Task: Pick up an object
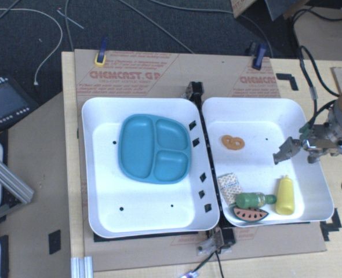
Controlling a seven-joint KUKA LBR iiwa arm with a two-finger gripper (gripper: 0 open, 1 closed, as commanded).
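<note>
The desk [159, 74], covered with a sheet of printed cardboard clamped at its far edge, carries two shallow white bins side by side. The left bin [101, 213] holds a blue divided plate [155, 148], lying flat toward the far half with three compartments facing up. The right bin [258, 112] holds the smaller things. The arm [336, 133] reaches in over that bin's right rim, and its pincer [289, 150] hangs above the bin floor near the right wall; its fingers sit close together with nothing between them, though whether they are fully together I cannot tell. A yellow bottle [285, 194] lies just below the pincer, near the bin's front right corner. A green bottle [253, 200] lies on its side just left of the yellow one, its cap end touching or nearly so. A watermelon slice [250, 214] sits at the front rim, under the green bottle. A small patterned packet [230, 184] rests by the left wall, and a pretzel [233, 142] lies apart, toward the bin's middle.
</note>
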